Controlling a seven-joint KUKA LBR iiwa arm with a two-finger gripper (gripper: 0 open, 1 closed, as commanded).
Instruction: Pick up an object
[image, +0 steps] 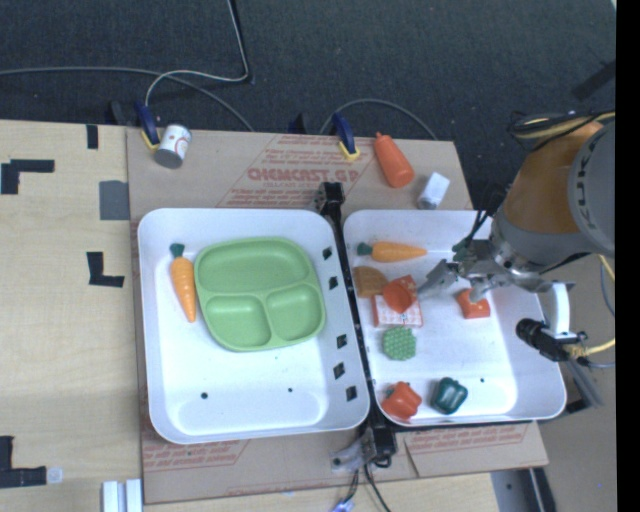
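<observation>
Red block (474, 306) (small) beneath fingers (455, 277).

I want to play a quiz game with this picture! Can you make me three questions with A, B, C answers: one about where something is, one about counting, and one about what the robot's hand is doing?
1. Where is the green plate?
A. In the left bin
B. In the right bin
C. On the floor

2. How many carrots lie in the two bins?
A. One
B. Two
C. Four

3. What is the gripper doing?
A. Carrying the plate
B. Hanging over the right bin
C. Resting in the left bin

Answers:
1. A, the plate sits in the left bin.
2. B, one carrot lies left of the plate, another carrot at the top of the right bin.
3. B, it hangs above the right bin's toys.
</observation>
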